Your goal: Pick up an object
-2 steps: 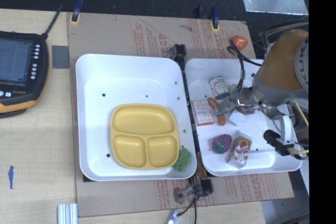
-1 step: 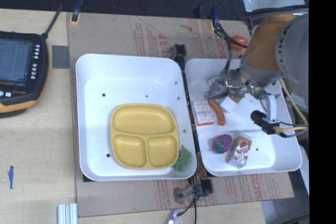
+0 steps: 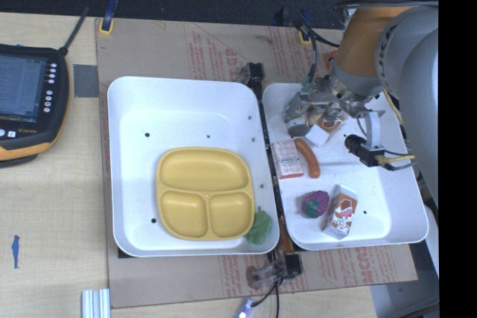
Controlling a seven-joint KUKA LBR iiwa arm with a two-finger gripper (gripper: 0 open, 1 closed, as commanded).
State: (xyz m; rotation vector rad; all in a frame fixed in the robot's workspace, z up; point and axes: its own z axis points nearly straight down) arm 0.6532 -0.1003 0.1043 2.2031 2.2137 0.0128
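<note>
In the right bin: sausage (image 3: 307, 158), purple fruit (image 3: 315, 203), carton (image 3: 340, 214), packet (image 3: 287, 159).

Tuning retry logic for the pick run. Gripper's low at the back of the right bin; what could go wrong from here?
1. The gripper sits among close-packed items: an orange-brown sausage beside a small red-and-white packet. It may nudge or catch two.
2. The rear wall of the shallow white right bin is close, so a collision is possible.
3. The purple round toy and the red-and-white carton nearly touch, so a pick there could knock its neighbour.
</note>
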